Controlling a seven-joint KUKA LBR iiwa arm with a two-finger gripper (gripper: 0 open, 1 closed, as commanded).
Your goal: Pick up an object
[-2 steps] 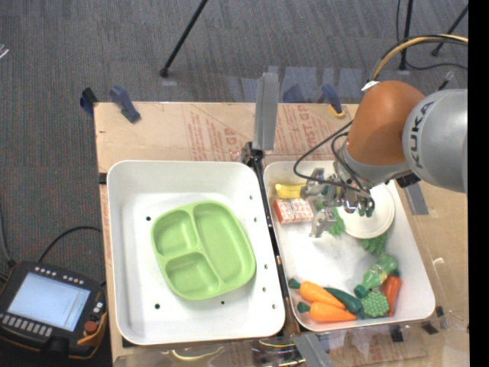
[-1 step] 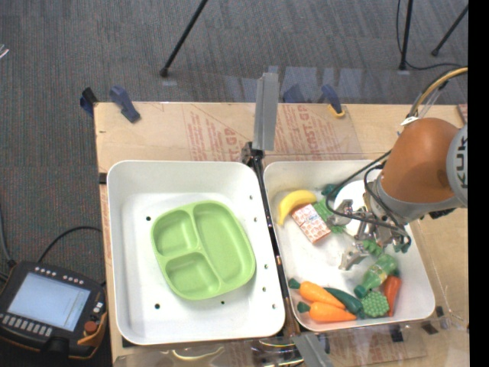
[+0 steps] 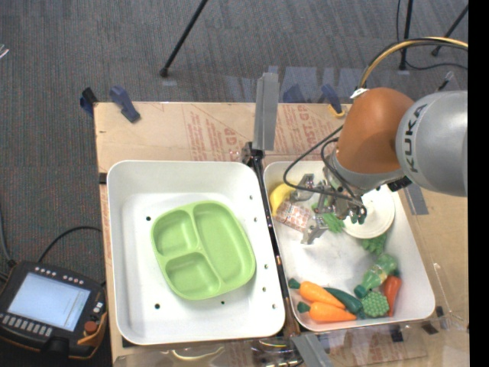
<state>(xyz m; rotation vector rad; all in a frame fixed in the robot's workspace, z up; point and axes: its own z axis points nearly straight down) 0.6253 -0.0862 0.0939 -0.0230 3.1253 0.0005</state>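
Plywood surface, pale brown with red printed markings, carries two shallow white plastic bins side by side. Off its left edge, on the grey carpet, lies a black handheld control pendant with a pale screen. The left white bin has smooth walls with rounded corners and holds a light green plastic plate divided into three compartments, lying flat near the middle, its matte surface bare. A grey metal post rises behind the seam where the two bins meet.

The right white bin is crowded. At its upper left sits a rounded yellow toy, partly covered by a crinkled clear packet with reddish print just beside it. The metal two-finger gripper hangs low over this packet and a leafy green toy piece; whether it is released or clenched cannot be told, as wrist parts and cables clutter it. A round white disc lies touching it on the right, largely shadowed by the arm's orange band and the grey arm. Along the bin's front lie two smooth orange toy carrots, a dark green cucumber-like toy, a bumpy green broccoli toy and a red-orange toy, packed close and touching.
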